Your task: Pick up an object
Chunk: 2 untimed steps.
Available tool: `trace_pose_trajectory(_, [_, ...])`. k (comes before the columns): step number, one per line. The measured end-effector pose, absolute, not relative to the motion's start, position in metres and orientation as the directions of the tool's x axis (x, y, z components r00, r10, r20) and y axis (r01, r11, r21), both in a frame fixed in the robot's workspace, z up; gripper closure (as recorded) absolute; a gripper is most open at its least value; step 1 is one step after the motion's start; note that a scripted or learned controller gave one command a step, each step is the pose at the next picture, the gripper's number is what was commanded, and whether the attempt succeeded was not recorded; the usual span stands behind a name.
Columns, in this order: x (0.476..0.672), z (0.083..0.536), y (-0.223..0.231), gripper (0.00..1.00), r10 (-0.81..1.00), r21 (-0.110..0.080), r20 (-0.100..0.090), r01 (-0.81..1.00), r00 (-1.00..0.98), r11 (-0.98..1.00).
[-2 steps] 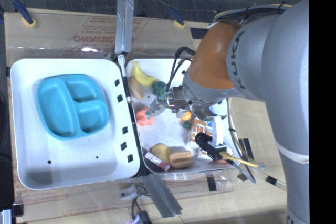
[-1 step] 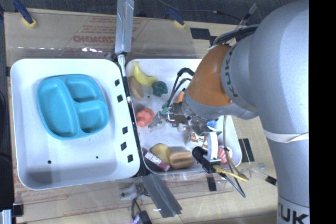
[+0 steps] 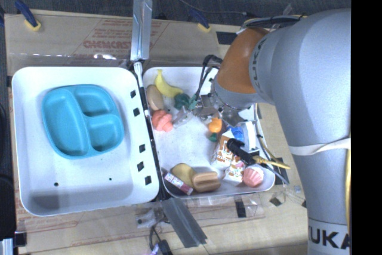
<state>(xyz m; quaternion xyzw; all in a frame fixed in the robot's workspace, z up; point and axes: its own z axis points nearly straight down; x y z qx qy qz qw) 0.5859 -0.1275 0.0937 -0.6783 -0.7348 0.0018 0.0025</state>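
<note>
The right bin (image 3: 190,146) holds several toy foods. A yellow banana (image 3: 167,85) lies at its far side, with a brown potato-shaped piece (image 3: 154,97) and a pink-orange piece (image 3: 161,121) along the left wall. A green piece (image 3: 182,101) sits just left of my gripper (image 3: 206,106), which hangs low over the bin's middle right. An orange piece (image 3: 215,125) and a blue piece (image 3: 237,133) lie right under the wrist. A printed carton (image 3: 225,155), a pink cupcake (image 3: 253,176) and a bun (image 3: 205,179) lie near the front edge.
The left bin (image 3: 36,188) bears a blue divided plate (image 3: 82,119). My grey arm (image 3: 298,86) covers the right bin's right side. A bare patch of bin floor lies left of the carton. A metal post (image 3: 141,27) stands between the bins at the back.
</note>
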Motion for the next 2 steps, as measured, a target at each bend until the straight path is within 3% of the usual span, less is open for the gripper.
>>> trace_pose_trajectory(1, [0.556, 0.131, -0.203, 0.00, 0.985, -0.002, 0.012, 0.985, -0.173, 0.173])
trace_pose_trajectory(2, [0.585, 0.091, -0.205, 0.00, 0.985, 0.000, 0.005, 0.985, -0.174, 0.174])
